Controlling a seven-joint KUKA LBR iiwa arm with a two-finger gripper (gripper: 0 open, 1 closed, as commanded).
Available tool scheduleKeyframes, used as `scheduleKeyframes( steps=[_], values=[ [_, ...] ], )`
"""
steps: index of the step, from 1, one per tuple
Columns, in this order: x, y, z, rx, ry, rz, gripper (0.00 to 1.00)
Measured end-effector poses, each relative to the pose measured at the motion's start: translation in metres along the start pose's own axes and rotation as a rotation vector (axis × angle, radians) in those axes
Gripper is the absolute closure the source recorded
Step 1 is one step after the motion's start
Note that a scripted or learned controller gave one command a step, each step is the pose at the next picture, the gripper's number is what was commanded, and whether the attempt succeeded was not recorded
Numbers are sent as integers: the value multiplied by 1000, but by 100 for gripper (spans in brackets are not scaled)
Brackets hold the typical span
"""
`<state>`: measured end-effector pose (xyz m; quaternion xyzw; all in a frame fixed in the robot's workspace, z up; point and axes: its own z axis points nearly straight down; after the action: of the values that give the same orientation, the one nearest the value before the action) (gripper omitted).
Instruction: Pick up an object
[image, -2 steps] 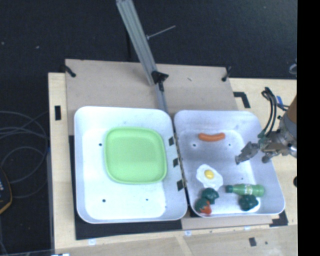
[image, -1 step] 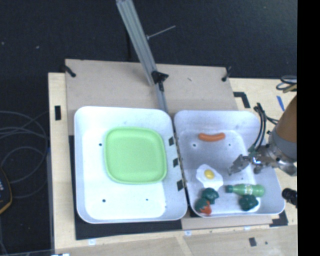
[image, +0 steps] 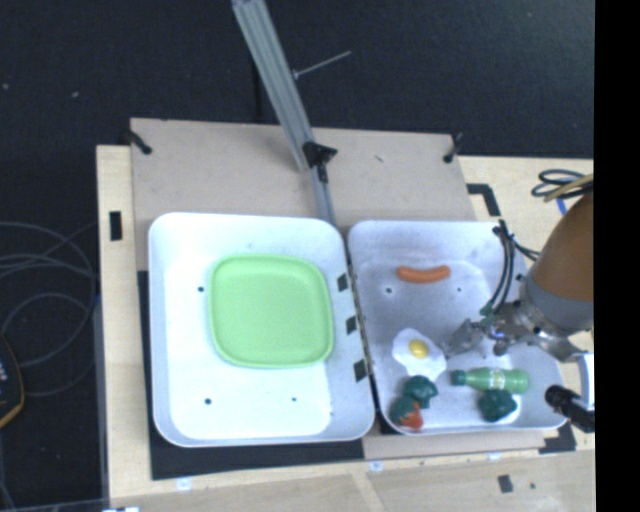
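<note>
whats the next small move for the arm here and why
Probably ease the gripper down and slightly left toward the fried egg toy, the nearest item in the right bin. The gripper sits just right of the egg with nothing visibly between the jaws. The green bottle lies close below it, an equally fair target. The sausage lies farther off.

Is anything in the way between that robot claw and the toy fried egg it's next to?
Nothing visible stands between them. The gripper hangs over the right bin, just right of the fried egg, with bare bin floor between. The green bottle lies nearer the camera, off that line.
</note>
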<state>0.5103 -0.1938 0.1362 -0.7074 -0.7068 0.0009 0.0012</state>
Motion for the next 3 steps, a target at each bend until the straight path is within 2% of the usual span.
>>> scheduleKeyframes(
  steps=[1, 2, 3],
  values=[
    [0, 1, -12, -5, 0, 1, 100],
    [-7, 0, -73, -9, -2, 0, 100],
    [-8, 0, -90, -5, -1, -1, 100]
  ],
)
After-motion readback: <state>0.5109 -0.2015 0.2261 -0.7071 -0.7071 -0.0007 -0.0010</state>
